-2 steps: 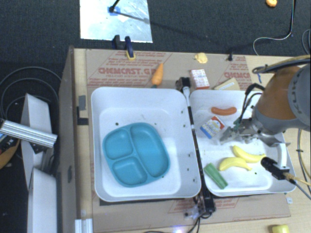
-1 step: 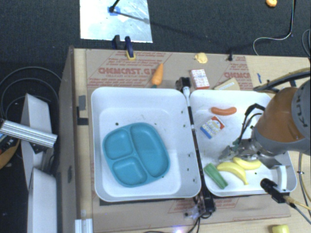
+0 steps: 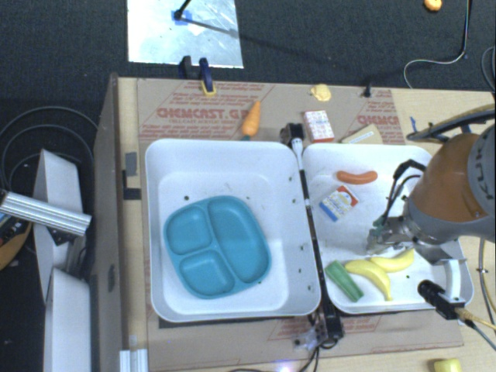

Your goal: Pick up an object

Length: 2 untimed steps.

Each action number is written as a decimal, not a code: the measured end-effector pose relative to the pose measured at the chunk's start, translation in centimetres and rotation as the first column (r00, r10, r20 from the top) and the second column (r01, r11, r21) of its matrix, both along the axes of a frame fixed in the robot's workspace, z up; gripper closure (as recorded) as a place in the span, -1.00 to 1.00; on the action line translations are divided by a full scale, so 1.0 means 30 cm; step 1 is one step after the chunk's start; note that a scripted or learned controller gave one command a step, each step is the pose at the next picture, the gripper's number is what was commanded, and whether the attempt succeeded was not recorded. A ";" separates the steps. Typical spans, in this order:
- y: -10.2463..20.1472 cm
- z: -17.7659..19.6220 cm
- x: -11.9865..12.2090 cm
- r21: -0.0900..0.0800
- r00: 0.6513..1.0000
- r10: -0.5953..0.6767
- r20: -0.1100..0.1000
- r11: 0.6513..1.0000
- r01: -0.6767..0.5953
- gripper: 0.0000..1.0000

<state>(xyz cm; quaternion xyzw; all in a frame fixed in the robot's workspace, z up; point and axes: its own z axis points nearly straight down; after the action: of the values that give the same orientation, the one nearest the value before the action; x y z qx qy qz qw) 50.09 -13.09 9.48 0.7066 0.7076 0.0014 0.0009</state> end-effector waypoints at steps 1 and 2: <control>0.000 0.000 0.000 0.000 1.000 0.000 0.000 1.000 0.000 -1.00; -0.096 -0.030 0.374 -0.005 1.000 0.006 0.010 1.000 -0.006 -1.00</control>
<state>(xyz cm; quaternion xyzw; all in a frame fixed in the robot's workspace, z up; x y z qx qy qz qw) 61.32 -15.96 8.57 0.7046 0.7095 0.0029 0.0062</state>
